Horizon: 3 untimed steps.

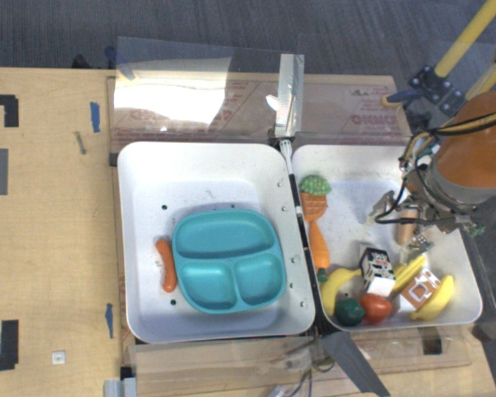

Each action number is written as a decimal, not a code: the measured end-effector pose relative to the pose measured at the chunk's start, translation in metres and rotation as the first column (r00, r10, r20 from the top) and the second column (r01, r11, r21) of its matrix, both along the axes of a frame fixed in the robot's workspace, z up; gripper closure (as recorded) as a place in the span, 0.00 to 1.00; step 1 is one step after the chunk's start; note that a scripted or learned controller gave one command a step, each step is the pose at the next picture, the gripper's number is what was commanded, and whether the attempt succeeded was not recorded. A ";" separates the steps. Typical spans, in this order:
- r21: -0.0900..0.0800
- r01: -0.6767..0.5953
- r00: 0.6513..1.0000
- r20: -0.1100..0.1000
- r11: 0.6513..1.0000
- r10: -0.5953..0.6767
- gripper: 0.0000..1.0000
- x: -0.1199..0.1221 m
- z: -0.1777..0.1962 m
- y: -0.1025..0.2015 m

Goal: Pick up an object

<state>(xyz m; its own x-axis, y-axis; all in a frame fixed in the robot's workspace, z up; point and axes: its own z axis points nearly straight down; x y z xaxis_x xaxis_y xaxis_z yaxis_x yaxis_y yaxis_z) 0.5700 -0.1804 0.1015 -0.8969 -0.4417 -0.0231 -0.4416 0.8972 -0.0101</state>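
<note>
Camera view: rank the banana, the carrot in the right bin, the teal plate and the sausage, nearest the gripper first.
Gripper sits over the right bin.
1. Banana, right bin, just below it.
2. Carrot, right bin's left edge.
3. Teal plate, left bin's middle.
4. Sausage, left of the plate.

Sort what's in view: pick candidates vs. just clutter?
Job-relevant:
- pincer, over the right bin
- pile below it: yellow bananas, red tomato, black-and-white block, carrot

Lying about:
- teal divided plate in the left bin
- orange sausage beside the plate

The arm (471,160) hides the gripper's fingertips.
</note>
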 end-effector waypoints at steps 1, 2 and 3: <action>0.000 -0.050 0.999 -0.019 0.999 0.050 0.00 -0.044 0.002 0.087; -0.002 -0.047 0.999 -0.013 0.999 0.047 1.00 -0.043 0.012 0.085; 0.001 0.138 0.990 -0.011 0.990 -0.138 1.00 0.037 0.093 0.069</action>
<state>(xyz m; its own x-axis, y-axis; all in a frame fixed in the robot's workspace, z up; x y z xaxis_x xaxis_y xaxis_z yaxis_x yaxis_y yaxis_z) 0.6067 -0.1118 0.1948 -0.9493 -0.3140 -0.0138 -0.3139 0.9494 -0.0047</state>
